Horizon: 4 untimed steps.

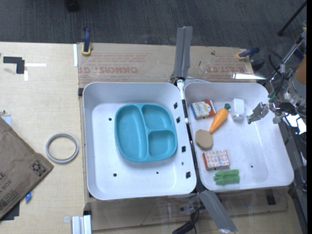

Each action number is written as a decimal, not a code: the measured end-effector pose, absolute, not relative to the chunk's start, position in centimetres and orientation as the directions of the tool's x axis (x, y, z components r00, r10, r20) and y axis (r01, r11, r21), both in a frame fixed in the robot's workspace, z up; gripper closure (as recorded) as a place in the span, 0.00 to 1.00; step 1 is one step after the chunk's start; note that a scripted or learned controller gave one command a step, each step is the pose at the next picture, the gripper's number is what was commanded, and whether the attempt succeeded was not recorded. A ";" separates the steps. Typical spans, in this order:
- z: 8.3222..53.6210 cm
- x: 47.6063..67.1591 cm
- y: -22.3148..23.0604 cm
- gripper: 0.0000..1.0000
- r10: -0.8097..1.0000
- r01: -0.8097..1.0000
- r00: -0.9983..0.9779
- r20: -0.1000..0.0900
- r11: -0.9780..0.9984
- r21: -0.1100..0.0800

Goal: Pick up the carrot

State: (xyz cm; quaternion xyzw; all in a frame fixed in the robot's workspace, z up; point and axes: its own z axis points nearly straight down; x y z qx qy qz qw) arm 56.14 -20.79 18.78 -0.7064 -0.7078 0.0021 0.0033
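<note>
Your carrot [219, 119] lay tilted in the right bin [273, 177], between the snack box [202, 109] and a small white cup [238, 107], above the round cookie [204, 139]. Your jaws [257, 113] hovered near that bin's right rim, holding nothing; their spread could not be told.

Left bin [92, 145]: holds a teal divided plate [145, 131].
Right bin [273, 165]: carrot [218, 120] lies tilted between a snack box [202, 109] and a white cup [238, 108]; cookie [204, 140], red packet [216, 159], green pod [226, 177] nearer.
Gripper [257, 113]: over the right bin's right side, apart from the carrot.
Counter [39, 106]: tape ring [62, 147] left.
</note>
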 end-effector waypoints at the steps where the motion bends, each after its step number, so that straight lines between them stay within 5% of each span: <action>1: 13.4 60.6 -15.5 0.00 0.996 0.996 0.092 0.000 -0.092 -0.006; 2: 8.9 61.4 -11.5 0.00 1.000 1.000 0.007 0.000 -0.007 -0.005; 3: 9.4 61.3 -11.5 1.00 1.000 1.000 0.006 0.000 -0.006 -0.012; 4: 18.8 61.3 -3.5 1.00 1.000 1.000 0.022 -0.001 -0.022 -0.006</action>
